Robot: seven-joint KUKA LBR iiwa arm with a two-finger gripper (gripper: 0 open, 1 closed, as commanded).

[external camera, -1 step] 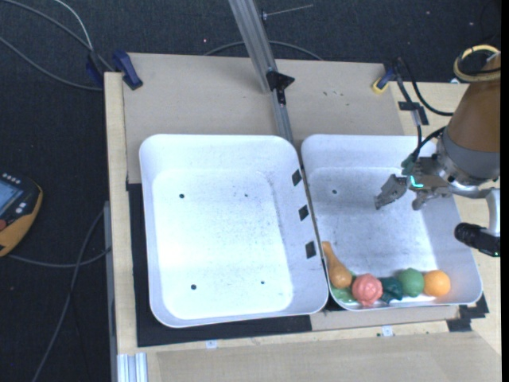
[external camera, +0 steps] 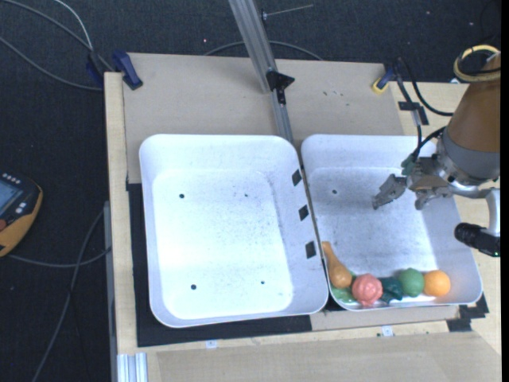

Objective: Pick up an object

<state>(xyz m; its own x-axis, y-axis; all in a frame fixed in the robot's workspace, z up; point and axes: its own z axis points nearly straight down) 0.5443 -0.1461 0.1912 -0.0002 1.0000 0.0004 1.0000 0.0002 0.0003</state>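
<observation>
Along the front wall of the right bin lies a row of small toys: an orange carrot-like piece, a pink ball, a green ball and an orange ball, with a teal piece between the pink and green ones. My gripper hangs over the middle of the right bin, above and behind the row. Its two fingers are spread apart with nothing between them.
The left bin sits beside the right one, joined by black clips. A metal pole slants up from between the bins at the back. Cables and a handheld device lie off the bench to the left.
</observation>
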